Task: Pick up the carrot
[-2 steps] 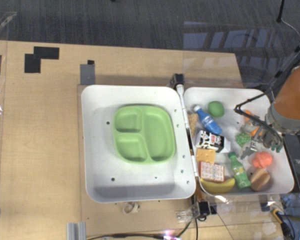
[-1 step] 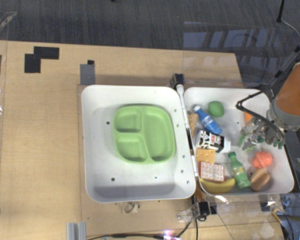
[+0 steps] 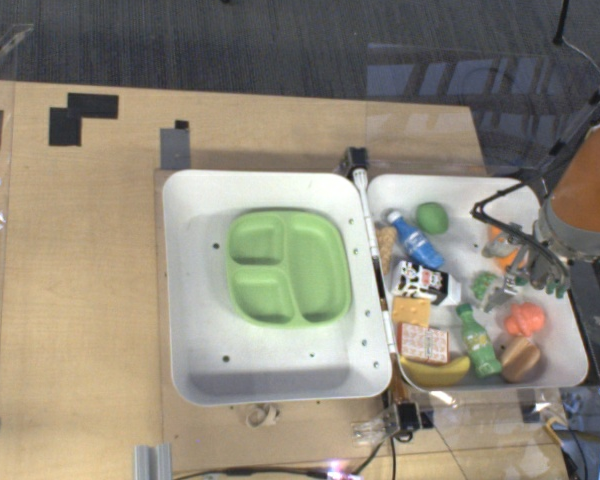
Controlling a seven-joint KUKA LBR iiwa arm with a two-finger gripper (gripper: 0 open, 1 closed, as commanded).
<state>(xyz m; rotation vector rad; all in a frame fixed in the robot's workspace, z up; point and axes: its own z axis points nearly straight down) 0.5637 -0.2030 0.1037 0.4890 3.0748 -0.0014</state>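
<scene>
The shallow white left bin (image 3: 195, 298) holds a light green three-compartment plastic tray (image 3: 285, 268) at its middle. Right of that tray, the shallow white right bin (image 3: 458, 190) holds the clutter. The grey arm's gripper (image 3: 515, 280) sits low over this bin's right side; whether its jaws are apart or together cannot be told. The small orange carrot (image 3: 501, 246) lies just above the gripper, partly hidden.

Evenly and brightly lit from above. Soft shadow inside the left bin (image 3: 195, 268) toward 6 o'clock. Faint pale reflections across the bench (image 3: 70, 298) near 9 o'clock. Slightly soft, with small items at 3 o'clock hard to resolve.
</scene>
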